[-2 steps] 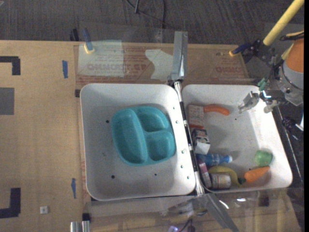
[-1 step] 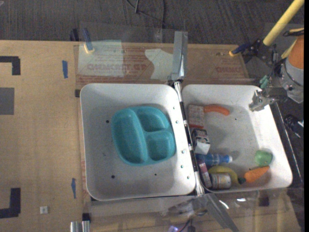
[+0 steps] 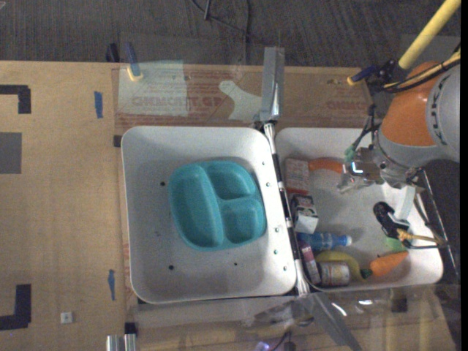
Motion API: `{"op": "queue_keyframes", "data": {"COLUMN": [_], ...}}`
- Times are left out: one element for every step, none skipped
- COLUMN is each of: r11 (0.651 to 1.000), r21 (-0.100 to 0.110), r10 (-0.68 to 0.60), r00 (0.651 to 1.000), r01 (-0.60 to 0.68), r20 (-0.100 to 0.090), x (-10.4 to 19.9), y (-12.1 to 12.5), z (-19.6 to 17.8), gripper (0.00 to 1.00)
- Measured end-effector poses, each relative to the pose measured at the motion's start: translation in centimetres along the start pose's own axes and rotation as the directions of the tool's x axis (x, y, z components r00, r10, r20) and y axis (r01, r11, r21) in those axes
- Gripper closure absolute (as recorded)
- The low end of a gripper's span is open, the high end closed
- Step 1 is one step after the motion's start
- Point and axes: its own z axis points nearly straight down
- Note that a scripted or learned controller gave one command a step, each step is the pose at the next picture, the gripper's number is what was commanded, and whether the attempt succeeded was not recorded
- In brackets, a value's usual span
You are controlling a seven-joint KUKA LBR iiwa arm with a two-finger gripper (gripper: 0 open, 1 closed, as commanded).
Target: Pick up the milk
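The milk point(image 3: 303, 214) is a small white carton with dark print, lying against the left wall of the right bin point(image 3: 431, 269), about midway down. My gripper point(image 3: 354, 177) hangs over the upper middle of that bin, to the right of the carton and a little further back, apart from it. Nothing shows between the gripper and the milk except bare bin floor.
Around the milk lie a reddish box point(image 3: 296, 172), an orange carrot point(image 3: 326, 165), a water bottle point(image 3: 326, 240), a yellow fruit point(image 3: 342, 257), a can point(image 3: 333, 273) and a second carrot point(image 3: 387, 264). The left bin point(image 3: 146, 269) holds a teal divided plate point(image 3: 218, 203).
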Motion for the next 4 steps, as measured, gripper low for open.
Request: {"op": "queue_keyframes", "data": {"r11": [0.979, 0.986, 0.977, 1.000], "r21": [-0.004, 0.000, -0.007, -0.008], "r10": [-0.206, -0.169, -0.215, -0.005], "r00": [0.979, 0.986, 0.977, 1.000], "r01": [0.206, 0.169, 0.215, 0.005], "r20": [0.003, 0.000, 0.000, 0.000], "x": [-2.0, 1.2, -0.4, 5.1], "y": [-0.2, -5.2, -3.0, 5.0], "z": [-9.7, -0.3, 2.1, 2.2], "gripper": [1.00, 1.00, 1.00, 1.00]}}
